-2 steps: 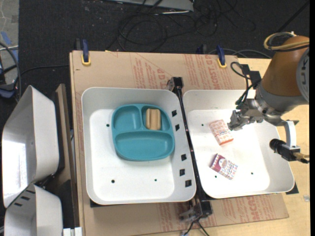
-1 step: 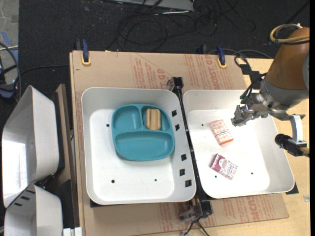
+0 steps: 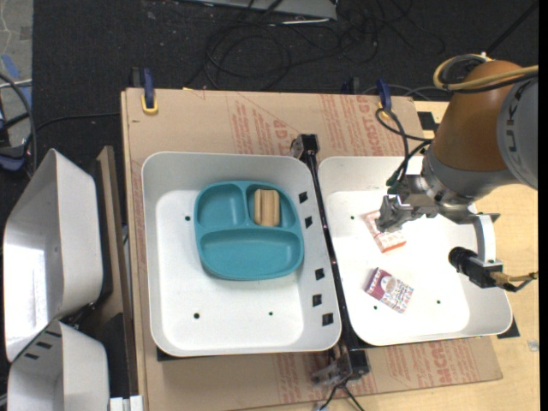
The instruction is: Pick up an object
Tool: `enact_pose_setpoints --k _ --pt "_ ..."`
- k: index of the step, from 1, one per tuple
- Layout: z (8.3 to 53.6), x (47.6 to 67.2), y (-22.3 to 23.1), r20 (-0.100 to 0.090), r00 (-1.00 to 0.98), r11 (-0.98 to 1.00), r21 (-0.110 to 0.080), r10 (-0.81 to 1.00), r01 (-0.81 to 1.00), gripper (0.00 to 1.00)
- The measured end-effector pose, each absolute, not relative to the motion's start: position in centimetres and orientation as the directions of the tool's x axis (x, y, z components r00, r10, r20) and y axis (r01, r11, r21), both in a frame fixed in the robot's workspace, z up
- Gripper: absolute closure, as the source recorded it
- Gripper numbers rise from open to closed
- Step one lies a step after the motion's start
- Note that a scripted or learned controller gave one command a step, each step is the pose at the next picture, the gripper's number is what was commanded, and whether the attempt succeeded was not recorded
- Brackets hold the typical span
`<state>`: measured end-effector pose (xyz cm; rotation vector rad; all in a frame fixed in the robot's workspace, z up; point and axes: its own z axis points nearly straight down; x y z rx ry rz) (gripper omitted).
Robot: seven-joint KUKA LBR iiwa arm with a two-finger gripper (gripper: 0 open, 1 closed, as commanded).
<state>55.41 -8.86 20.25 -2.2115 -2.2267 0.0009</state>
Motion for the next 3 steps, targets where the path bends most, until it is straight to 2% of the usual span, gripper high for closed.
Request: enact_pose_setpoints --k 1,3 --pt "21.5 54.5 -3.3 0.002 -0.009 0.009 -0.001 1.000 1.000 1.00" --pt "24.0 51.0 6.3 0.002 -0.008 0.008 -0.001 1.000 1.000 1.00"
